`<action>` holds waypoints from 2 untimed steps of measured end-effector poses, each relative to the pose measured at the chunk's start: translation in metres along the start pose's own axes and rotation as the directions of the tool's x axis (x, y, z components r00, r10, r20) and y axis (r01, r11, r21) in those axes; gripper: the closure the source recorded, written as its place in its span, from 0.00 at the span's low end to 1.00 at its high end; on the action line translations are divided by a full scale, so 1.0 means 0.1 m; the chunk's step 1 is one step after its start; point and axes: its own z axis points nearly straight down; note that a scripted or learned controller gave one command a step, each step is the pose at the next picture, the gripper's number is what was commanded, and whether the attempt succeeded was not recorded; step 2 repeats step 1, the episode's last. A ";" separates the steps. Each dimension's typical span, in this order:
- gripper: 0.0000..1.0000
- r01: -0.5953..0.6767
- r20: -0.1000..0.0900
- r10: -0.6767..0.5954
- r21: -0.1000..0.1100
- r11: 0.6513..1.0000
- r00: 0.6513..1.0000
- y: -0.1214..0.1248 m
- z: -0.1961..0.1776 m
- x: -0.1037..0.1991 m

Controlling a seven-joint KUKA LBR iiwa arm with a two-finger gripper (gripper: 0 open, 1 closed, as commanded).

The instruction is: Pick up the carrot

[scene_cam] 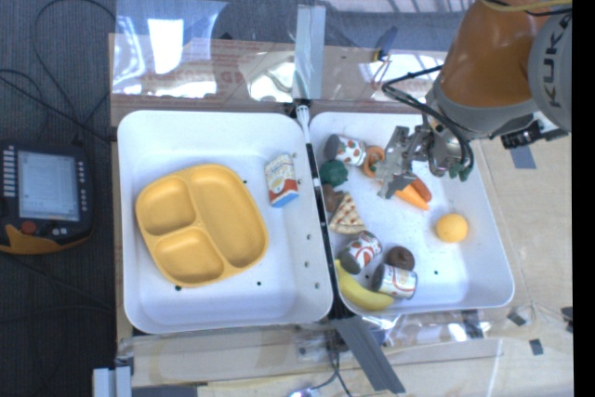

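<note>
In the right bin (483, 288), my gripper (395, 165) sits on the carrot (414, 191), which slants away down-right toward the orange ball (451, 228); jaw state I cannot tell.

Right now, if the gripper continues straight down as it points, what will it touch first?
Most likely the carrot, lying directly under the gripper in the right bin. Their height gap is unclear from this view.

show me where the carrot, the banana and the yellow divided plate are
carrot (415, 191), camera view, on its orange body just below the gripper
banana (363, 295), camera view, on the middle of its curved yellow body
yellow divided plate (240, 220), camera view, on the floor of its large right compartment
</note>
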 end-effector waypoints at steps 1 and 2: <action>1.00 0.296 -0.010 -0.296 -0.002 0.955 0.955 -0.47 0.66 0.11; 1.00 0.296 -0.010 -0.296 -0.002 0.955 0.955 -0.47 0.66 0.11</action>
